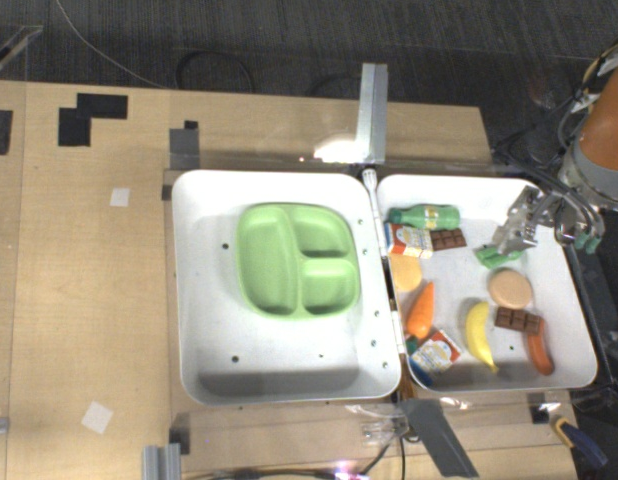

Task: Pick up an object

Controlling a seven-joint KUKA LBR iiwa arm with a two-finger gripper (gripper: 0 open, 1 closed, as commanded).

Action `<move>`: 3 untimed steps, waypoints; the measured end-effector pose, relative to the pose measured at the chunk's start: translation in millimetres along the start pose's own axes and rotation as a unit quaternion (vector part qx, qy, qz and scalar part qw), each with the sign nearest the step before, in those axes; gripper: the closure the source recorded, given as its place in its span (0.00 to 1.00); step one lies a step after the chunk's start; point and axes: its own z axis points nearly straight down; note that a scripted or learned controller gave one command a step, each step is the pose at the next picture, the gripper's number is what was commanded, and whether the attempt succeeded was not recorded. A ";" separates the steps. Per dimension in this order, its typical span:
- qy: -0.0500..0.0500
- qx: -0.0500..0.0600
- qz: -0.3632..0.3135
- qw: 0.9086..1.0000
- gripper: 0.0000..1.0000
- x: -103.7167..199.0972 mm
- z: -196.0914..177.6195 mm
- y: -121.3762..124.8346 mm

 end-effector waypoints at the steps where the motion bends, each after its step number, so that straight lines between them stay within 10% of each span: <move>1: 0.006 0.000 -0.001 1.000 0.00 2.5 5.5 0.5; 2: 0.008 0.000 0.012 1.000 0.00 36.0 144.7 5.8; 3: 0.000 0.000 0.090 0.996 0.00 82.4 149.6 14.5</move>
